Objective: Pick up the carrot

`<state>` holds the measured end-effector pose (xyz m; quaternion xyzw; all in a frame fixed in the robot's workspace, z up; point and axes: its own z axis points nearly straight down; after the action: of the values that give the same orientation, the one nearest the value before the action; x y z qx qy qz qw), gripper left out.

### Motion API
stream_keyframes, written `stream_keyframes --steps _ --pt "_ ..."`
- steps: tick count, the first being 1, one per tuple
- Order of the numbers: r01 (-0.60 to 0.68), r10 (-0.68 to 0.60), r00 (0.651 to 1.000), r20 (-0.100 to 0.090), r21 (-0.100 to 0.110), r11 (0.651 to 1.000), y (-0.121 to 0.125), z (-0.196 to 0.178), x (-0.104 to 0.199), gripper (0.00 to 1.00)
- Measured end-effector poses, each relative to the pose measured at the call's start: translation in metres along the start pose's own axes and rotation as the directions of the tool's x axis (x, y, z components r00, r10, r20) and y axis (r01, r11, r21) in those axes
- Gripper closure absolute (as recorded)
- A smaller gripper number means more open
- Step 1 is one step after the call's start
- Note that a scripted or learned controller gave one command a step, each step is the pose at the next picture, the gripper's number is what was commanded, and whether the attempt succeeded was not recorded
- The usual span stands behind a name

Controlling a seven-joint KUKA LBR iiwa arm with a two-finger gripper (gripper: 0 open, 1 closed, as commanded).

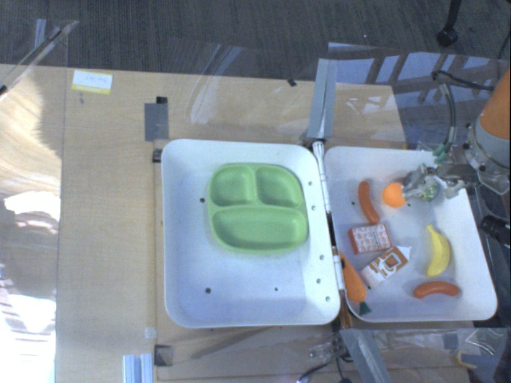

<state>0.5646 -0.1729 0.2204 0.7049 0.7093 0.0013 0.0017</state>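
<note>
Item: carrot [353,282], which I logged against the right bin's [479,294] left wall, near its front corner. Gripper [421,185] sat above the bin's back area, just beside an orange ball [394,195]; whether it gripped anything I could not tell. Green divided plate [258,208] occupied the left bin [184,294].

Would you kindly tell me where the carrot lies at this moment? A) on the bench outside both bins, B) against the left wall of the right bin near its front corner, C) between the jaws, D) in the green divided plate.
B: the carrot lies along the right bin's left wall near the front corner, below the small cartons.
</note>
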Motion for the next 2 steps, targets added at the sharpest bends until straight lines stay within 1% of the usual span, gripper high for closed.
stream_keyframes --steps 1,2 --pt "-0.093 0.093 0.996 0.001 0.0 0.996 0.043 0.124 -0.03 0.0" --pt "-0.125 0.125 0.992 0.001 -0.007 0.992 -0.075 0.131 0.007 0.0"
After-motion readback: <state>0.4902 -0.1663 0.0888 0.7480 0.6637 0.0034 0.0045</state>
